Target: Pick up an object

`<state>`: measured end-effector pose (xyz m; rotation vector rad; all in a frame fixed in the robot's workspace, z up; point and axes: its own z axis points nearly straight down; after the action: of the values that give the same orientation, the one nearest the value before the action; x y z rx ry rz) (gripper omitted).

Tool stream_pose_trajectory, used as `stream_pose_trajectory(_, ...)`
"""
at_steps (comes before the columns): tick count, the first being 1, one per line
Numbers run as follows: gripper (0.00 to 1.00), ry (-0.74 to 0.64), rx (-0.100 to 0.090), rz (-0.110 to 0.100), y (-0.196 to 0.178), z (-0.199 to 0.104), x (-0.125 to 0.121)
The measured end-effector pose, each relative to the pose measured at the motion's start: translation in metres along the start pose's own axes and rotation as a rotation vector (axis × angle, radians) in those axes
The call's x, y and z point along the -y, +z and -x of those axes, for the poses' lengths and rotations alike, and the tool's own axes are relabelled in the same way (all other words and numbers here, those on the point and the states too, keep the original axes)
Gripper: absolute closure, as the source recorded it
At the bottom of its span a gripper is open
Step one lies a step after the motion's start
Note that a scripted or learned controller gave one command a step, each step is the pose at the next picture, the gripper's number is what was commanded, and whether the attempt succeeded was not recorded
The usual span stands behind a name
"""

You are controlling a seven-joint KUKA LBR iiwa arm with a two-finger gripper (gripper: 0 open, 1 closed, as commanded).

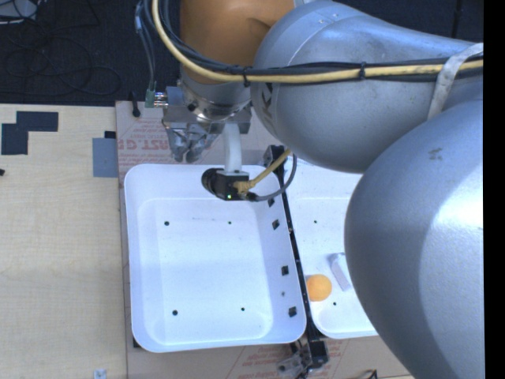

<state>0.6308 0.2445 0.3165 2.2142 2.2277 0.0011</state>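
Hanging my gripper [192, 150] just past the far edge of the left bin [150, 212]; can't tell its state, the wrist blocks the tip. Ball [319, 287] sits near the right bin's [335, 326] near-left corner, a small pale block [339, 272] just beside it.

Red printed lettering on cardboard sheet [130, 144] under left bin, along sheet's far edge near far-left corner: upside down, cut off by bin rim, not readable with certainty. More red print on same sheet at near edge, below bins: too small and blurred to read.
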Motion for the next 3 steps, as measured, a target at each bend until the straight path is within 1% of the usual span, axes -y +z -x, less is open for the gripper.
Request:
stream_pose_trajectory(1, 1.0, 0.005, 0.003, -0.008, 0.122, 0.001, -0.012)
stream_pose_trajectory(2, 1.0, 0.003, -0.002, -0.001, 0.041, 0.001, 0.049)
stream_pose_trajectory(3, 1.0, 0.009, 0.004, -0.012, 0.099, 0.002, 0.09)
